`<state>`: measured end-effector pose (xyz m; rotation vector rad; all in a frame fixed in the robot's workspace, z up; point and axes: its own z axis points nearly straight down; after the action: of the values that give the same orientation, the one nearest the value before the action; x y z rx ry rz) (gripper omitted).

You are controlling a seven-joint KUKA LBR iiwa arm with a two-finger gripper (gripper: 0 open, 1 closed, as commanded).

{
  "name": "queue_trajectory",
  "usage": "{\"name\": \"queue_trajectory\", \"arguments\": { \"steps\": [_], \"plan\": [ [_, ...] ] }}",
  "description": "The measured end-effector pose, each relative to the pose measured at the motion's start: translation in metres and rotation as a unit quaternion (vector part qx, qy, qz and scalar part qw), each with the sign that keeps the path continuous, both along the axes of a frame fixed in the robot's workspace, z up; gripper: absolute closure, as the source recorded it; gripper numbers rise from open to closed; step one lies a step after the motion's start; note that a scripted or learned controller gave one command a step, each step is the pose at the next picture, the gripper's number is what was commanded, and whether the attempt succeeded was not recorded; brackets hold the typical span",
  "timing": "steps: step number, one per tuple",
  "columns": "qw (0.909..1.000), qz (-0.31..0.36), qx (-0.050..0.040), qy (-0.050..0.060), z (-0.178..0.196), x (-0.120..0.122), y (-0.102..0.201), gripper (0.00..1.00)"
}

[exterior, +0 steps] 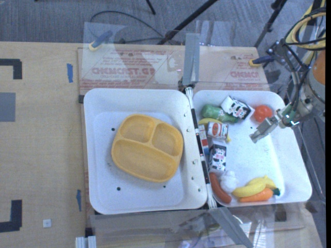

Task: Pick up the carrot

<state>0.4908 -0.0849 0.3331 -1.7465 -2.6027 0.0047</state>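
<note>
The carrot point(255, 196) is orange with a small green end and lies at the front edge of the right bin point(289, 154), just below a yellow banana point(253, 185). My gripper point(260, 132) hangs over the right bin's back right part, beside a red tomato point(262, 112). It is well behind the carrot and apart from it. Nothing shows in its grasp.
The right bin also holds a red sausage point(220, 189), a white lump point(228, 180), a cow-print carton point(218, 158), a small can point(218, 129), a green vegetable point(217, 112) and another cow-print item point(236, 107). A yellow divided plate point(147, 148) lies in the left bin point(98, 138).
</note>
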Motion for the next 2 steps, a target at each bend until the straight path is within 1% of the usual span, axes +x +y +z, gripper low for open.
{"name": "queue_trajectory", "arguments": {
  "steps": [1, 2],
  "plan": [
    [0.999, -0.045, -0.0004, -0.001, -0.127, -0.009, -0.052, 0.0],
    [0.989, -0.148, -0.0009, -0.001, -0.242, -0.013, -0.034, 0.0]
  ]
}}
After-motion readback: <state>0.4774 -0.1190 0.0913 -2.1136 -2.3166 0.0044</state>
